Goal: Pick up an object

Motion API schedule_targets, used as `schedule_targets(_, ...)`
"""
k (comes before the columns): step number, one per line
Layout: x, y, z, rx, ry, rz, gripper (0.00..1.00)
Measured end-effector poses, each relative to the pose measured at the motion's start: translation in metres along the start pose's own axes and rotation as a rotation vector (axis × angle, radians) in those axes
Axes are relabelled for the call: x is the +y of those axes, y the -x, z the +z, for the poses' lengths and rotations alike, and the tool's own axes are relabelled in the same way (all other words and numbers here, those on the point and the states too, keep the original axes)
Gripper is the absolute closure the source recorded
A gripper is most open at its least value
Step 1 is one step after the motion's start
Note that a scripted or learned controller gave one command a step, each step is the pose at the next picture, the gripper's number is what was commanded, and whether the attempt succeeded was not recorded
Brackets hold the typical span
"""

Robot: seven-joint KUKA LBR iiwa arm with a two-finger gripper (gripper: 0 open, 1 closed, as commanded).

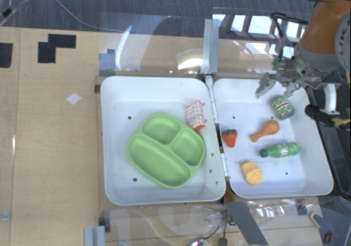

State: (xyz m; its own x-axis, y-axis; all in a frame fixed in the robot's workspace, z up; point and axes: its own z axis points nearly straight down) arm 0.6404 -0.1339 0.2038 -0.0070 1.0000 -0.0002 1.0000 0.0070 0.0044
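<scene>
Wooden bench [49,146]: pale boards are seen under both bins, with black squares printed at the far left.
Left bin [118,184]: a shallow white tray is set just beside the right one, their inner walls touching along the middle.
Right bin [312,179]: the same white tray is laid on the arm's side of the bench.
Arm [323,31]: a grey body with an orange band is seen at the upper right, reaching in over the far corner of the right bin.
Green plate [167,150]: a divided plate with three compartments is laid flat in the middle of the left bin.
Gripper [281,89]: the two fingers are spread apart, nothing is seen between them (the tips are placed above the bin's far right area, just over the can).
Green bottle [279,150]: it is laid on its side in the right bin, below the drumstick.
Drumstick [265,130]: an orange toy piece is laid near the middle of the right bin.
Wrapped snack [194,114]: a white and red packet is set at the plate's far right edge, in the left bin.
Green can [283,107]: a small green and white can is placed just below the fingertips.
Corn piece [252,173]: a yellow piece is laid near the front of the right bin.
Strawberry [230,137]: a red toy is placed beside the right bin's left wall.
</scene>
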Motion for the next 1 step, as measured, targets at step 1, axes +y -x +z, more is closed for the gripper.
schedule_targets(1, -0.0097, 0.0422, 0.0825, 0.0, 0.017, -0.005, 0.0)
